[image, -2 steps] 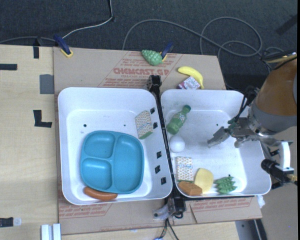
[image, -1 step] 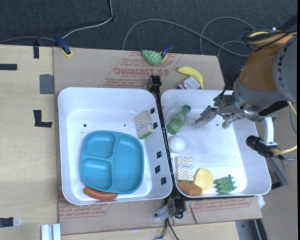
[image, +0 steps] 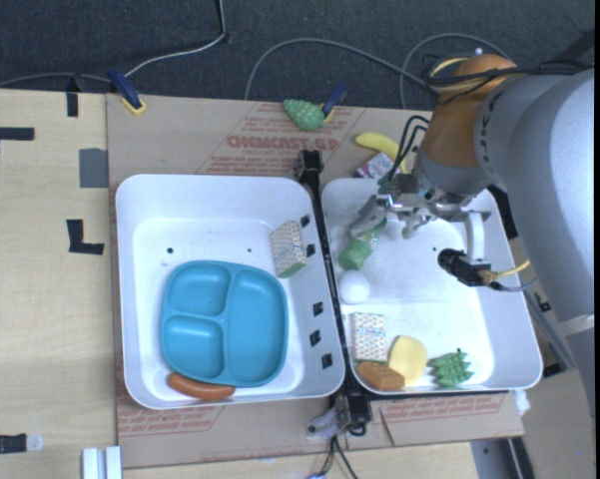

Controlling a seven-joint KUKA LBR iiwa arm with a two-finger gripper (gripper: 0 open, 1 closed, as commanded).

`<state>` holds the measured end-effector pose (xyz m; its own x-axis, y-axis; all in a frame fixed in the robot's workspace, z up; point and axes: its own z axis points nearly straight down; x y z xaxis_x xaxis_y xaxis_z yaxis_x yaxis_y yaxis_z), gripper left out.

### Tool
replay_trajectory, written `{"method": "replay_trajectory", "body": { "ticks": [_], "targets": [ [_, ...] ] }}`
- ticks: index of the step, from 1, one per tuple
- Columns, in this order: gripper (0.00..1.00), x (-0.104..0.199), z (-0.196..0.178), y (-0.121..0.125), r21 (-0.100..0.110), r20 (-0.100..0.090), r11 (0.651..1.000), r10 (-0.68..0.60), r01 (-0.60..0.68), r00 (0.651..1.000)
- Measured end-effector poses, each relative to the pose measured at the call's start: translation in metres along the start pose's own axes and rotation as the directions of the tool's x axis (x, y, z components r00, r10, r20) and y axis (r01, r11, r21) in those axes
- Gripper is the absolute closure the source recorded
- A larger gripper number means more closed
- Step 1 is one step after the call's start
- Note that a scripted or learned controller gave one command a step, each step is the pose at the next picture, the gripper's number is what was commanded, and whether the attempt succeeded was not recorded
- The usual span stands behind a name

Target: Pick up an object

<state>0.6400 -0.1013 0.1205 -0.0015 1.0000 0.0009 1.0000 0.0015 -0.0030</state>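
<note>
A: How does the arm [image: 539, 158] stand in the camera view?

B: It reaches in from the right, orange band uppermost, wrist bent down over the upper part of the right bin [image: 519, 362]. The gripper [image: 371, 230] points left, toward the divider between the bins.

A: And its pincer?

B: The fingers sit right at a green object [image: 356, 253]; whether they clasp it, I cannot tell.

A: What else lies there?

B: A white ball [image: 354, 288] just below the green object; a wrapped packet [image: 368, 335], a yellow piece [image: 408, 357], an orange piece [image: 381, 376] and a green spiky toy [image: 450, 368] along the near wall. The left bin [image: 145, 208] holds a blue divided plate [image: 224, 322], a sausage [image: 200, 387] and another packet [image: 290, 246].
</note>
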Motion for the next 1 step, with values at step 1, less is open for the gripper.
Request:
{"method": "replay_trajectory", "body": {
  "ticks": [1],
  "targets": [
    [0.0, -0.0033, 0.0345, -0.0063, -0.004, 0.002, 1.0, 0.0, 0.0, 1.0]
  ]
}}
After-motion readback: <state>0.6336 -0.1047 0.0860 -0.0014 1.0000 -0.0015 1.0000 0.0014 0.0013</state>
